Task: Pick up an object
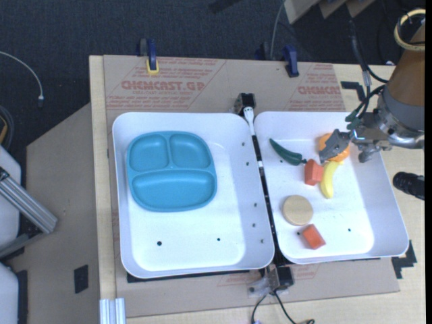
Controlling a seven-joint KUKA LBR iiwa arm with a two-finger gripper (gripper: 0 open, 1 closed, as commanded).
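The right bin (378, 208) holds several toy foods: a green pepper (287, 152), a red-orange chunk (312, 173), a yellow banana (328, 181), a tan round disc (297, 210), a red block (312, 236) and an orange piece (339, 154). My gripper (351, 148) hangs over the bin's upper right part with its fingers spread, so it is open. Its left finger (333, 147) lies over the orange piece and hides part of it. Nothing is held between the fingers.
The left bin (236, 235) bears a blue divided plate (172, 169). A black ridge (260, 174) runs between the two bins. Blue clamps (150, 51) stand on the cardboard base's far edge. The arm's orange band (408, 79) rises at the right.
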